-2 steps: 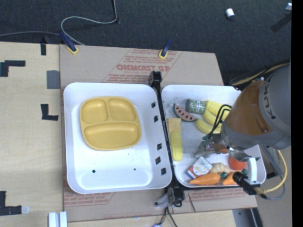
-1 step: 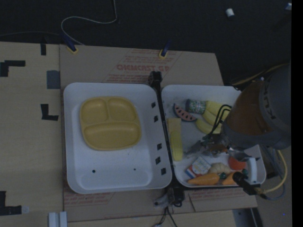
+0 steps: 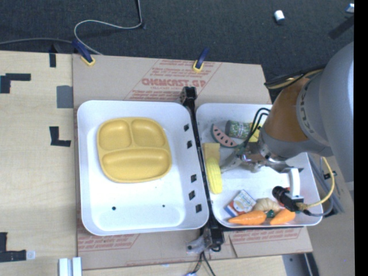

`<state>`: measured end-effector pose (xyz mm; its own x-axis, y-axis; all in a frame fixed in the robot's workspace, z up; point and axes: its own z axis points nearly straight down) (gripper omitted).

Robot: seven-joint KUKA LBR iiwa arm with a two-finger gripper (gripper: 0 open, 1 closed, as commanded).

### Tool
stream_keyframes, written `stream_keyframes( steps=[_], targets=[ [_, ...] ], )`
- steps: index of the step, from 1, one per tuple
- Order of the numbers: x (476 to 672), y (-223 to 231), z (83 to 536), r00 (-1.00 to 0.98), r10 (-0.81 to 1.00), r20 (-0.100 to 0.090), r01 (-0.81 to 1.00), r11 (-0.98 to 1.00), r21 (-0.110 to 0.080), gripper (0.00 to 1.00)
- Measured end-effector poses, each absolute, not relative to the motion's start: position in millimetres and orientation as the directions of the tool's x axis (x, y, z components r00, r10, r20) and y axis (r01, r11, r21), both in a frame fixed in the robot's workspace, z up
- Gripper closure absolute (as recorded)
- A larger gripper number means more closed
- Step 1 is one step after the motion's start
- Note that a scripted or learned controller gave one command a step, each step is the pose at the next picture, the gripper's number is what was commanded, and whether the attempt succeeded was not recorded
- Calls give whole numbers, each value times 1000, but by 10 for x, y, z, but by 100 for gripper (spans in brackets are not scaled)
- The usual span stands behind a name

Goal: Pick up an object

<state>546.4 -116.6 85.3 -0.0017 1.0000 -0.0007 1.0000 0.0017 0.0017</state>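
Note:
My gripper [image 3: 237, 156] hangs low over the middle of the right bin [image 3: 256, 191], under the grey arm with its orange band. A yellow corn cob [image 3: 214, 175] lies just left of it along the bin's left wall. Behind it sit a pink slice-shaped toy [image 3: 221, 135] and a small green can [image 3: 237, 128]. Near the front wall lie an orange carrot [image 3: 248, 218], a pale roundish item [image 3: 263, 204] and a small printed packet [image 3: 242, 200]. I see nothing between the fingers.
The left bin [image 3: 138, 211] holds a yellow divided plate [image 3: 134, 148]. A black divider [image 3: 195, 154] runs between the two bins. Cardboard lies under both bins. A cable loops on the dark floor behind.

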Motion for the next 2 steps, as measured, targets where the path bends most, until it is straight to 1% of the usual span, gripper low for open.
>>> stream_keyframes(
  steps=[1, 2],
  targets=[
    [5467, -1165, 948, -2, 1000, -1, 1000, 2, 2, 100],
    [5467, -1166, 947, -2, 1000, -2, 1000, 2, 2, 0]
  ],
)
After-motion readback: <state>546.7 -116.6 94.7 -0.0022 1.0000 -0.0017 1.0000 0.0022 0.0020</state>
